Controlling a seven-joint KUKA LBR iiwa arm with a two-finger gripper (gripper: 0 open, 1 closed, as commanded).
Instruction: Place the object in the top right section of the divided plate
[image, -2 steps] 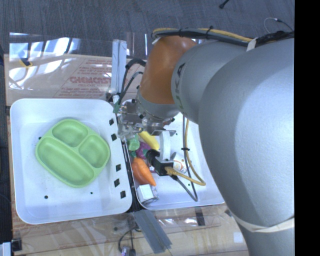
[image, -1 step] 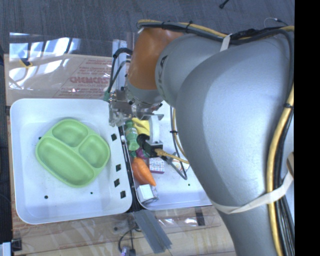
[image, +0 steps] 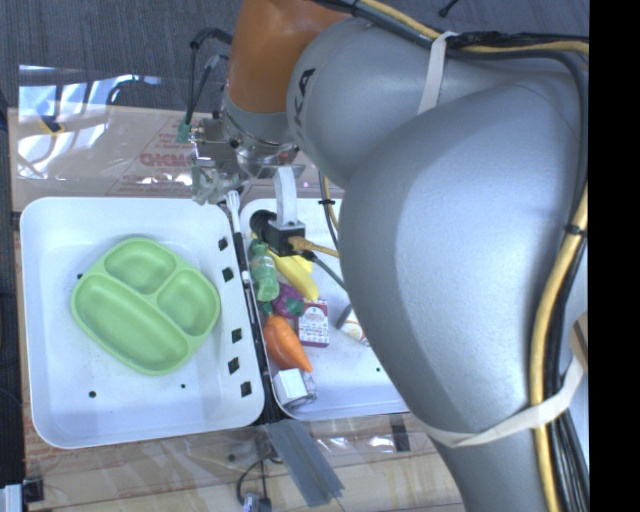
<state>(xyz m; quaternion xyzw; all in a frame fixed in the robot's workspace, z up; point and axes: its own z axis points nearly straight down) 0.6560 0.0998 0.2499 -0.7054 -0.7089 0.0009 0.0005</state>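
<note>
**Arm crowds the right bin; toys lie along the shared wall**

Grey arm takes up most of the right side and covers a large part of the right bin. The left bin lies in full view, with the green divided plate on its floor, turned at a slant: one long section on the lower left and two smaller ones along its upper right side.

The heap of toy food lies in the right bin, pressed close to the wall shared with the left bin and well apart from the plate. Which piece is the one to move cannot be told. The carrot has its long axis running from upper left to lower right, and so does the yellow piece above it. A green toy lies beside the yellow piece, a purple bunch sits between the yellow piece and the carrot, and a small red-and-white carton touches the carrot's right side.

The gripper hangs over the back rim where the two bins meet (apart or together, I cannot tell).
</note>
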